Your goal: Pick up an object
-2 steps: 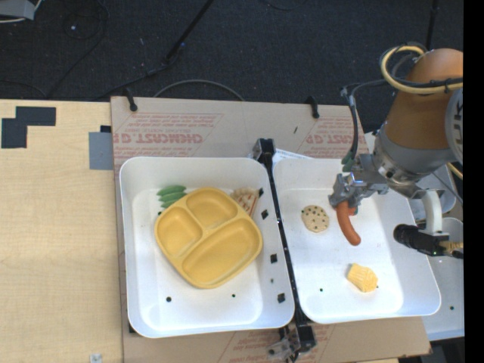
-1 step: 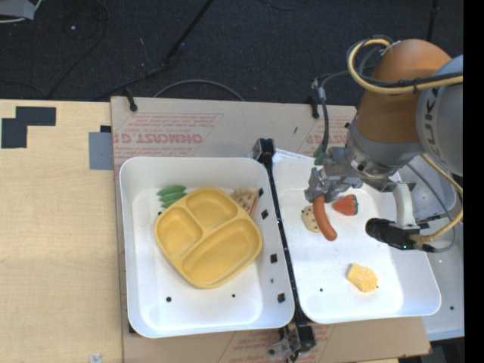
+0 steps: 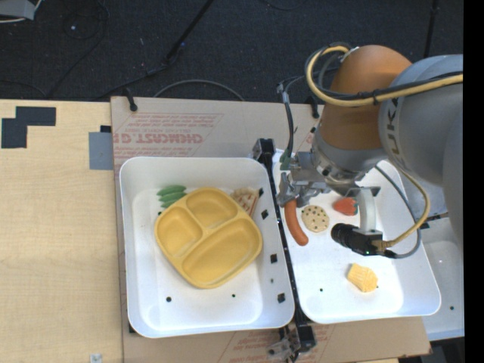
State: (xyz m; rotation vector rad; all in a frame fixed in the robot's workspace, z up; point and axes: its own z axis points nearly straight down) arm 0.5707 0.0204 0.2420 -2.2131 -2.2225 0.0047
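My gripper (image 3: 290,197) hangs over the left side of the right bin (image 3: 333,297), close to the divider between the bins. Just below it an orange-red sausage (image 3: 297,225) lies lengthwise on the bin floor. A round speckled cookie (image 3: 314,218) rests right beside the sausage. A small red piece (image 3: 345,206) sits further right, partly under the arm. A yellow chunk (image 3: 363,277) lies alone toward the bin's front right. I see nothing held in the gripper.
The left bin (image 3: 144,308) holds a yellow divided plate (image 3: 208,237), a green piece (image 3: 171,194) and a beige piece (image 3: 245,198) by its back edge. A black fitting with cables (image 3: 355,238) hangs off the arm over the right bin.
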